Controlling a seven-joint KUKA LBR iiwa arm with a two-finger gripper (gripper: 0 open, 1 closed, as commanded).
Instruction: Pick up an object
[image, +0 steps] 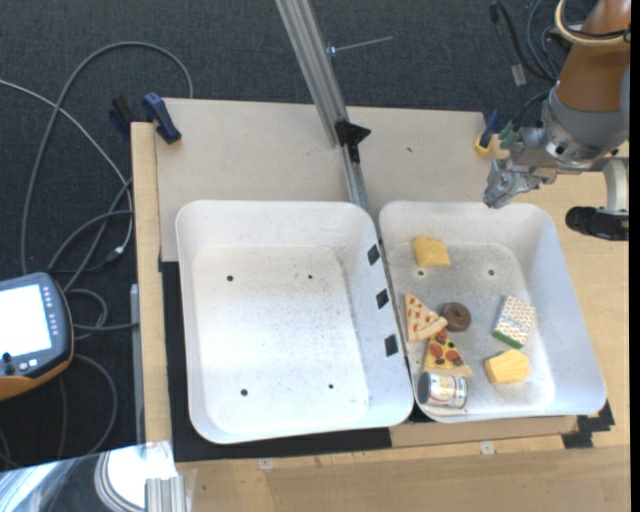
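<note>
A single fixed camera is looking down from above and in front of the pale wooden bench (250, 150), tilting slightly so that the bench's far edge is lying toward the top of the frame and its near edge toward the bottom. It is sitting far enough back to be taking in both shallow white plastic bins (270, 320) whole, side by side, along with dark carpet beyond the bench's left and far edges. The grey arm with the orange band (590, 70) is entering at the top right corner, above the right bin's far rim.

dark carpet (60, 40), wooden bench (250, 150), loose cables (75, 95)
</note>
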